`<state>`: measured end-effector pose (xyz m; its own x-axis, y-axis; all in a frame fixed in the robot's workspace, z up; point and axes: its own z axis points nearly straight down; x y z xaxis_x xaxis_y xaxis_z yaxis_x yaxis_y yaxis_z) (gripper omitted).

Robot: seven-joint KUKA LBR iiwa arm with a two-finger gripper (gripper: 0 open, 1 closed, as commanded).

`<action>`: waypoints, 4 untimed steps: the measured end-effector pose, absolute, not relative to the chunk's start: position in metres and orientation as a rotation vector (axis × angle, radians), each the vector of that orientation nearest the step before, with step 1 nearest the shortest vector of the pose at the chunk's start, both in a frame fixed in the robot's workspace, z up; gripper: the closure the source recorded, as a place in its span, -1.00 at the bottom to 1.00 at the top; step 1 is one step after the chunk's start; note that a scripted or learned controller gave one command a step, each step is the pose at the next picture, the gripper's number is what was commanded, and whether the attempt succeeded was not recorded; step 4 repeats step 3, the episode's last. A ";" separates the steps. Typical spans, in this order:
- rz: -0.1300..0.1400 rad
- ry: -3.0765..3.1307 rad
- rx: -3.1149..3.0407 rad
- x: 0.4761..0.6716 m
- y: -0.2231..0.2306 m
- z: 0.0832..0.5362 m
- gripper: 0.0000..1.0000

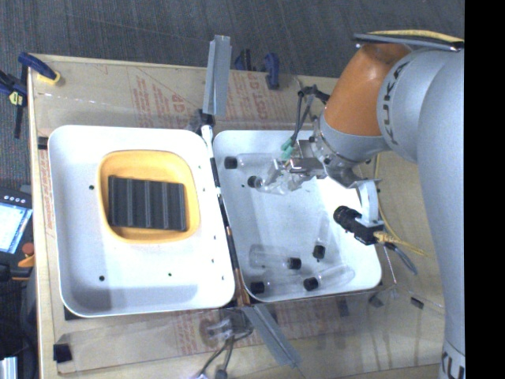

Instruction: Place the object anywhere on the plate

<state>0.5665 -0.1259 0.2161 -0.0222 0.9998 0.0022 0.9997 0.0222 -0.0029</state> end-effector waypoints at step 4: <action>0.001 -2.565 -1.814 0.619 -0.001 0.192 -1.00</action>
